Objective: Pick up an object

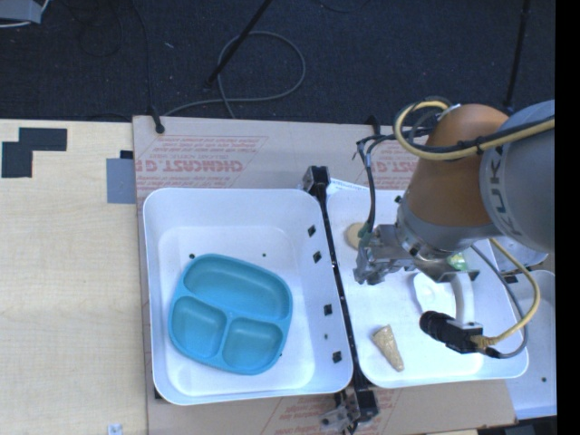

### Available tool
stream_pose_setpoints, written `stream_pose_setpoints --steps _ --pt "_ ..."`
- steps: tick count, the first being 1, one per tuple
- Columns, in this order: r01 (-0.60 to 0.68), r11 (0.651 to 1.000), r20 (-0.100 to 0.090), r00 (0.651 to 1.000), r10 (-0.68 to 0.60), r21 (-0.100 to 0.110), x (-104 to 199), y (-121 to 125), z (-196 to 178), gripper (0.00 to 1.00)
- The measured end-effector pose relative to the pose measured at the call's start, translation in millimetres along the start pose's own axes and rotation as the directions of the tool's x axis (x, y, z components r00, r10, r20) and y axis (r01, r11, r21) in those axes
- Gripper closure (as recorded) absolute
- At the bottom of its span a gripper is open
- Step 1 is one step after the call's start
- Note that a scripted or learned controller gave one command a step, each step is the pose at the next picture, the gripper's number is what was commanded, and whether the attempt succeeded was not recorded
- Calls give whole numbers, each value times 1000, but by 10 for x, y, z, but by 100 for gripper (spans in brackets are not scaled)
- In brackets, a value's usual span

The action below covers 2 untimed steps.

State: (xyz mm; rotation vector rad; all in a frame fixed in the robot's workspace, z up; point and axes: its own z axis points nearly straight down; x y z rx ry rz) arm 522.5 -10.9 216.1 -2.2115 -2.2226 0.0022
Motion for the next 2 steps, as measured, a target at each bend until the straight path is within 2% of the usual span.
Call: stream_pose_setpoints --steps 1,2 --pt "-1 1000 1 1000 1 0 423 -59 1 100" --pt "0 1000 1 1000 0 1 1010 -194 11 100"
